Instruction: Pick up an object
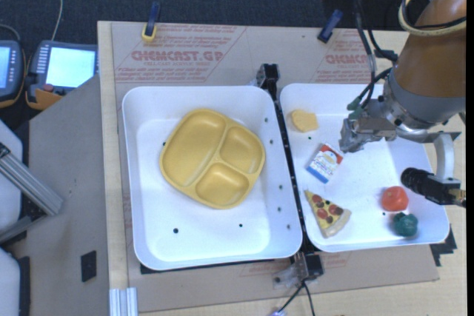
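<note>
- We are hovering the gripper [357,135] over the right bin [370,233], just up and right of the carton [324,163]; we cannot tell its state from this angle.
- We are treating the carton as the nearest target, with the cheese [303,120] near the bin's upper left, the pizza [326,212] below, and the tomato [395,197] and green piece [405,224] at lower right.
- We are advising a centred descent, clear of the wall.
- The yellow plate [212,157] is sitting in the left bin [148,233].
</note>
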You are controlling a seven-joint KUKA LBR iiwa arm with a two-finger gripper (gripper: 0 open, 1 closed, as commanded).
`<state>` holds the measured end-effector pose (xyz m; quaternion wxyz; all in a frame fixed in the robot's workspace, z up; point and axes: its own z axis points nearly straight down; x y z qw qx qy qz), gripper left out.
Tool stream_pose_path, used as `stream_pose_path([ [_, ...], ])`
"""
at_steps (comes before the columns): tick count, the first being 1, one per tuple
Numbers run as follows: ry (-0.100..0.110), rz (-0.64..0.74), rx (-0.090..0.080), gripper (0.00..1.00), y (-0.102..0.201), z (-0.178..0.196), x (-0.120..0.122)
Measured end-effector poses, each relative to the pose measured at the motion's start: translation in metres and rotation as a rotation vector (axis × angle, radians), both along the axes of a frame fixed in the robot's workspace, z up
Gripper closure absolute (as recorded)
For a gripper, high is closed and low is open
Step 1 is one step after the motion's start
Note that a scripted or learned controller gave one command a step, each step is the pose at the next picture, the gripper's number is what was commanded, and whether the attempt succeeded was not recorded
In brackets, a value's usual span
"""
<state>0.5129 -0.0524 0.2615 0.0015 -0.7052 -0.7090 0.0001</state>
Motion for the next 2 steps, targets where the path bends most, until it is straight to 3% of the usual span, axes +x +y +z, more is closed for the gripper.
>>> stream_pose_path([
  [2,0.002,-0.002,-0.001,1.00,0.097,-0.035,-0.025],
])
